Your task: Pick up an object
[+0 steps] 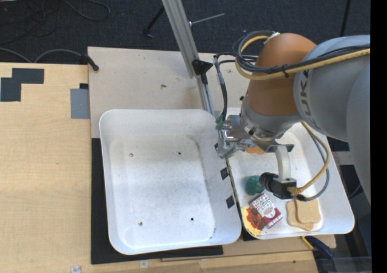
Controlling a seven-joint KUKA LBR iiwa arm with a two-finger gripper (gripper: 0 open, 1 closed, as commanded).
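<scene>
A dark carpeted floor (91, 0) lies at the far side, and a pale wooden counter (42, 163) takes up the left and near ground. Two white bins are counted on it. The left bin (157, 181) is seen with a speckled floor. An aluminium strut (181, 30) slants up from between the bins.

The right bin (335, 205) is partly covered by the one grey arm (338, 84). The gripper (231, 139) is placed low over that bin's far left corner. Whether it is spread or closed cannot be told, and nothing is seen held in it.

Three candidate things are counted in the near part of the right bin:

- **Green object:** one small green object (253, 184) lies near the left wall.
- **Packet:** one red-and-white packet (265, 211) lies just nearer, over something yellow.
- **Toast-shaped piece:** one tan toast-shaped piece (304, 212) lies to the right.

An orange scrap (257, 150) shows under the wrist and cannot be identified.

All three are judged light. The packet is probably thin and crinkly and may slip, so it would be best pinched across a raised edge. The toast-shaped piece lies flat and would be best taken across its narrow sides. The green object looks compact and is judged the easiest to take hold of.
</scene>
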